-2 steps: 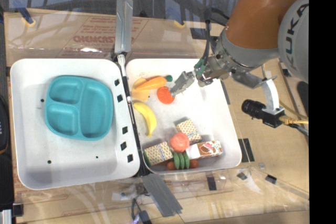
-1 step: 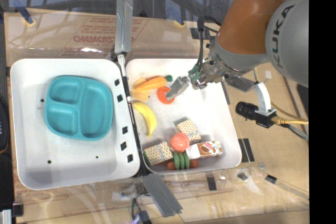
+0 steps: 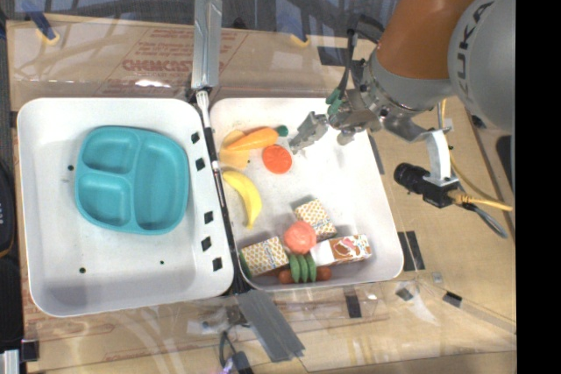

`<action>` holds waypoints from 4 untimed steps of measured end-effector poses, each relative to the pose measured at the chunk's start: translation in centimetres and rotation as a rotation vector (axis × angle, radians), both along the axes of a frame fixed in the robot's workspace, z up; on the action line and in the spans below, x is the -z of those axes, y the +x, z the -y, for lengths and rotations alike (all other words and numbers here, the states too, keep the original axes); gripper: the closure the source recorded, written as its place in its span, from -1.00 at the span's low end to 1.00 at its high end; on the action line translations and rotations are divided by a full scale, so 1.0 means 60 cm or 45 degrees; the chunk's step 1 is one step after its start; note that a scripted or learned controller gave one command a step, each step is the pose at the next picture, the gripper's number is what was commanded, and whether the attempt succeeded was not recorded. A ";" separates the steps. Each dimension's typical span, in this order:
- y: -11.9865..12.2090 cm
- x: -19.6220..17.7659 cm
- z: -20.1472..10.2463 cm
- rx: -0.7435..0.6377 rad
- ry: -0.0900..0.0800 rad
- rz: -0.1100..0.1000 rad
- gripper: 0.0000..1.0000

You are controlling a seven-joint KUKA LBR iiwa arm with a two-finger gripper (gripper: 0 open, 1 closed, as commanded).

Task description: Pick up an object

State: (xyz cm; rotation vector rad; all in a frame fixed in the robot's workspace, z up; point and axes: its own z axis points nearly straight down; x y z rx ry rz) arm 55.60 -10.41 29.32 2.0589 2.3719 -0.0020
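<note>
The right bin [image 3: 372, 188] holds several toy foods: an orange carrot [image 3: 252, 137], a red tomato [image 3: 277, 158], a yellow banana [image 3: 244, 196], a pink ball [image 3: 300, 236], two patterned blocks [image 3: 314, 218], a small carton [image 3: 345, 249] and a green piece [image 3: 302, 268]. My gripper [image 3: 327, 129] hangs over the bin's upper middle, just right of the tomato and carrot. It is open, with one finger [image 3: 308, 132] near the tomato and nothing between the fingers.
A teal divided plate [image 3: 133, 178] lies in the left bin [image 3: 44, 276]. A grey bar [image 3: 207, 39] stands behind the divider between the bins. A black fitting with a cable [image 3: 421, 181] juts out right of the right bin.
</note>
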 end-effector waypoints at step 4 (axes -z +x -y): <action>0.076 0.319 0.063 -0.290 0.002 -0.003 -1.00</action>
